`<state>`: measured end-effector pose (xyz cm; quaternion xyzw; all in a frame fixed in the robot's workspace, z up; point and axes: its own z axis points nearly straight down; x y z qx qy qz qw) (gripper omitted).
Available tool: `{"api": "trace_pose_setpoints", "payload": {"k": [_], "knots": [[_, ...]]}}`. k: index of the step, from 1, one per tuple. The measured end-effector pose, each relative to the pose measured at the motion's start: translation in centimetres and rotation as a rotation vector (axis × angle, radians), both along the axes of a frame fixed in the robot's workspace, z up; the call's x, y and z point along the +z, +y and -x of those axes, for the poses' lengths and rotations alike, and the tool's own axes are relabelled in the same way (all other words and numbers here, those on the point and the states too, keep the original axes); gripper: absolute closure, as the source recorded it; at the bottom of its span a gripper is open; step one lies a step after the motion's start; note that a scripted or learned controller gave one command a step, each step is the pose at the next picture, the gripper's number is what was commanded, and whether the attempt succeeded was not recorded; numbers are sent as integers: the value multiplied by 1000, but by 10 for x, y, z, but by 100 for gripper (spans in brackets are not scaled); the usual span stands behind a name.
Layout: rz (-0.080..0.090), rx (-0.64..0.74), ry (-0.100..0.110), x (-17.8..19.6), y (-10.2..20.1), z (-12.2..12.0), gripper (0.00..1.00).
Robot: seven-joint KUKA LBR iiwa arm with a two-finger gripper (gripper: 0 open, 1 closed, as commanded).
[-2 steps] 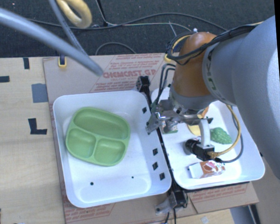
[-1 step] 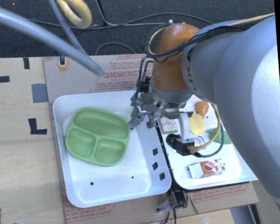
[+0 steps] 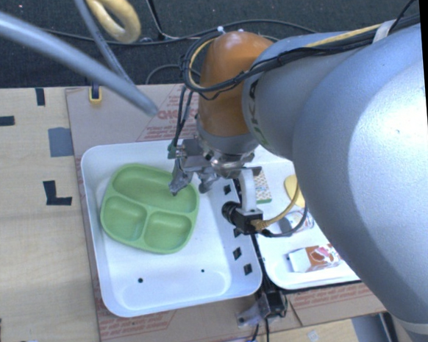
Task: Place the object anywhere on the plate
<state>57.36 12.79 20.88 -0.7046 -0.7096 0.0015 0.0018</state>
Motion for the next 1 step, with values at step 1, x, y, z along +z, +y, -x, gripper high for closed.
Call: {"api": "trace_pose_setpoints", "payload": {"k": [1], "knots": [[2,-4,1,0,-4,0,0]]}}
